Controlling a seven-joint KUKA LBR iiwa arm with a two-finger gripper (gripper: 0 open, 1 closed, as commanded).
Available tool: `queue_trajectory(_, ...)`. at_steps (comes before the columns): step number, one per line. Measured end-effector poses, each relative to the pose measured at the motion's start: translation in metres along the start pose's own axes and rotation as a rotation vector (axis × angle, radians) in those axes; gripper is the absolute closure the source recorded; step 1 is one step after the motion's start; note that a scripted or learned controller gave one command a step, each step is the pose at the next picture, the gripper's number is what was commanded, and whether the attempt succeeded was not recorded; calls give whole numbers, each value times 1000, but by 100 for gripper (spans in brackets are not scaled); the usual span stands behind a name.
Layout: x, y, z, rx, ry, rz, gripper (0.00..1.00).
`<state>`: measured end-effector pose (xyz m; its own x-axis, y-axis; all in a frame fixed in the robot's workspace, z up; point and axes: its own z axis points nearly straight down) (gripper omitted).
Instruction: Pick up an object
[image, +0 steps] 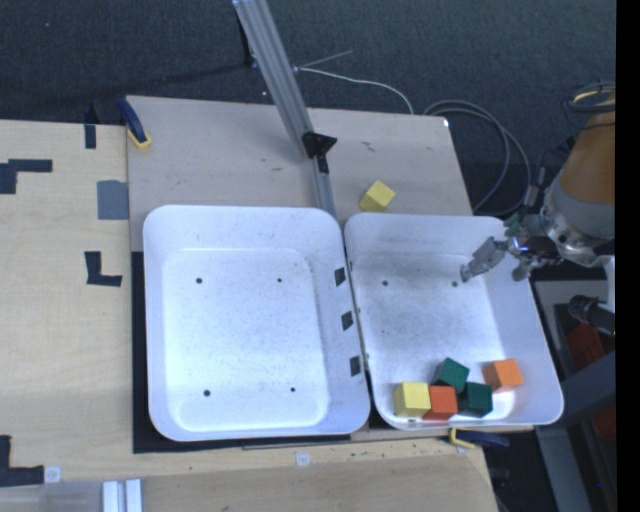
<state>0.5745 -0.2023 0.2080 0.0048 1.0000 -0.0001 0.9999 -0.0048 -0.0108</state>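
The gripper (497, 258) is hovering over the upper right part of the right bin (420, 300), its two fingers standing apart and nothing lying between them. The arm (585, 180) is reaching in from the right bin's far right side. Near the right bin's lower edge, five blocks are clustering together: a yellow block (410, 398), a red block (441, 401), two green blocks (452, 373) and (478, 398), and an orange block (504, 374). A second yellow block (377, 195) is lying on the bench just above the right bin. The left bin (240, 320) is sitting just beside the right bin.
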Motion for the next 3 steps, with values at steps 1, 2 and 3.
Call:
queue_trajectory(1, 19, -26, 16, -6, 1, -5, 0)
queue_trajectory(2, 31, 40, 105, -5, 1, -8, 0)
queue_trajectory(3, 57, 16, 96, -6, 1, -7, 0)
